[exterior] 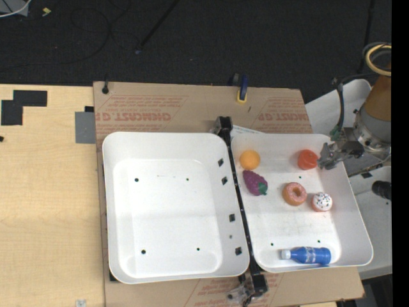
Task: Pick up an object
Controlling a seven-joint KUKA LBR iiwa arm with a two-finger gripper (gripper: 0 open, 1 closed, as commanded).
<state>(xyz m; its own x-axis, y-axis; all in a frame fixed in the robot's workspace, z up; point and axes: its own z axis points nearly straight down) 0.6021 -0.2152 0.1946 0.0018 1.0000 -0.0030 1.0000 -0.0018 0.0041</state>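
1. I am reaching in from the right, and my gripper [332, 151] sits at the right bin's [358, 235] far right rim, just beside the red ball [307, 159].
2. Nothing sits between my fingers, so as far as I can judge the pick is not yet made. Whether they are spread or closed I cannot tell; they are too small and dark against the wrist hardware.
3. The red ball is the nearest candidate, lying in the right bin's upper right part, close to my tips and perhaps touching them; I cannot say which.
4. What is left, in my judgement: settle over one object, close on it, and lift it clear of the bin.
5. Other things share the right bin: an orange ball [250, 159] near the divider, a purple toy [255, 183] just below it, a pink doughnut [294, 194] in the middle, a white spotted ball [322, 201] just beside the doughnut, and a blue bottle [307, 255] lying on its side along the near wall.
6. The left bin [121, 152] is well apart from me.
7. In my way: the bin's rim is right under my wrist, so a grab at the red ball may crowd against the wall, and the ball could roll off.
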